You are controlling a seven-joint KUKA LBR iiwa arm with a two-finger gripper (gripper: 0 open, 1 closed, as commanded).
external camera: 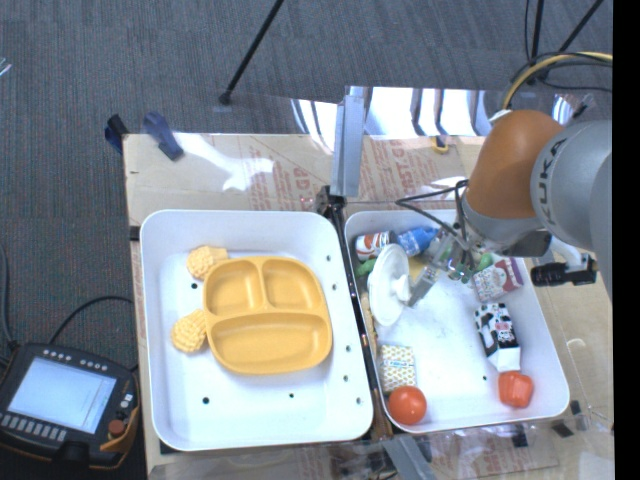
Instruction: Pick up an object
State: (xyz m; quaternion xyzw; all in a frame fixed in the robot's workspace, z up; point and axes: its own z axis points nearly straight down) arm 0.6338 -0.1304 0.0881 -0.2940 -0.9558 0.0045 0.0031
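Grey carpet surrounds the brown bench. Left of the right bin sits the other bin, carrying a yellow tray. A handheld controller lies on the carpet farther left. Inside the right bin, the pincer hangs just beside a white bowl; I cannot tell whether it is open.

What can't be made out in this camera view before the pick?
Camera view:
- the green object, far-left corner of the right white bin: mostly hidden behind the white round dish; kind unclear.
- the pink-and-white packet: print too small to read.
- the small yellow box: label too small.
- the gripper: contact with the dish too blurred to judge.
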